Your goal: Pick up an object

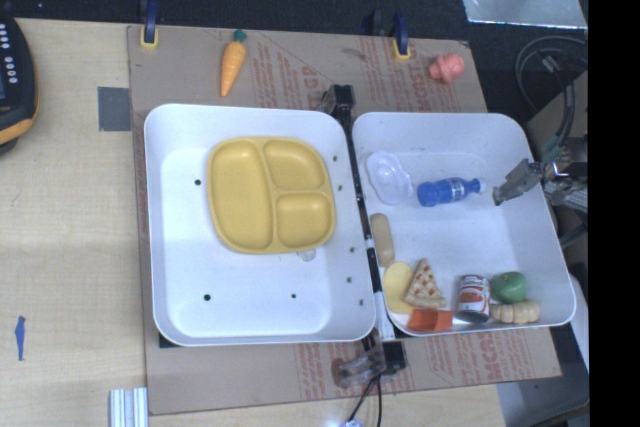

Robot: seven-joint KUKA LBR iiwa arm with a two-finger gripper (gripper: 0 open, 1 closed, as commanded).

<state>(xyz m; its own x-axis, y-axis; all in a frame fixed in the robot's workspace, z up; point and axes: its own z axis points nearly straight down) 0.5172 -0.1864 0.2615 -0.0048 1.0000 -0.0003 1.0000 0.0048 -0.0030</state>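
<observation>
The gripper hangs at the right-hand rim of the right bin, just coming in over the edge, and from where I stand I can't tell how it is set; nothing I can see is caught in it. So this looks like the approach, with no object chosen by contact yet.

Closest to it, just off to its left, lies a blue bottle on its side, and a little beyond that a clear plastic cup. Below the gripper, along the bin's near edge, the toys crowd together: a green piece, a small can, a pizza slice and a yellow piece. Far beyond the bottle, the left bin carries a yellow divided plate.

I'd guess the bottle is the easy target: it lies alone with bare floor around it. The next move calls for sliding left over it, lining up across its narrow width, then dropping straight down. The clustered toys would be harder to take singly.
</observation>
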